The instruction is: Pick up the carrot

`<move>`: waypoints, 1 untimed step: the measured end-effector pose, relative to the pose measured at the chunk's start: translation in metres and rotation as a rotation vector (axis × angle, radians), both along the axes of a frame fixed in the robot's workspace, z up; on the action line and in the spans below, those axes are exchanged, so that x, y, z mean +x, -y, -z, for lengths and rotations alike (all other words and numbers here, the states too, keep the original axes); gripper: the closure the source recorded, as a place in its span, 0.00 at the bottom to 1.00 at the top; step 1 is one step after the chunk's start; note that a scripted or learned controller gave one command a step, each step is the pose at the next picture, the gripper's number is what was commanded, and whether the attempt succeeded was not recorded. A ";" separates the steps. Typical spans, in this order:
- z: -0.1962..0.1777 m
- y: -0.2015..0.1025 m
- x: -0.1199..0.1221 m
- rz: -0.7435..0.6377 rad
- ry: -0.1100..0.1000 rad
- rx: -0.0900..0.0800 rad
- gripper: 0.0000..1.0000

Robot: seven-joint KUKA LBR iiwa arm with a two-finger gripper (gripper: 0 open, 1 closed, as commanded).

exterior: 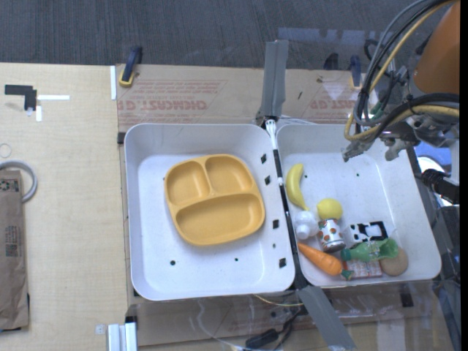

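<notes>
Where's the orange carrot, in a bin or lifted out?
In. The orange carrot lies flat on the floor of the right white bin, near its front-left corner, beside the small can.

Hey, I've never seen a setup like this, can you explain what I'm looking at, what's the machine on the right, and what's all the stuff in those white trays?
This is one camera fixed above a bench, looking down at a slant. The machine at the right is a robot arm with cables; its tool, the grasping part, hangs over the right bin, and nothing is seen in it. The left bin holds a yellow divided plate. The right bin holds toy food: a banana, a lemon, a small can, a green packet and the carrot, which lies near the front edge. The arm's job is to pick up that carrot; it lies untouched.
</notes>
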State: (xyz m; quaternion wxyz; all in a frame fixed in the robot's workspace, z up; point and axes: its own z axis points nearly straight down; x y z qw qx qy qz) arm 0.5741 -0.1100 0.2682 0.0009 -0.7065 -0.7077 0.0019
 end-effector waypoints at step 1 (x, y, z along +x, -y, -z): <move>0.028 -0.029 -0.067 -0.163 0.000 0.001 0.00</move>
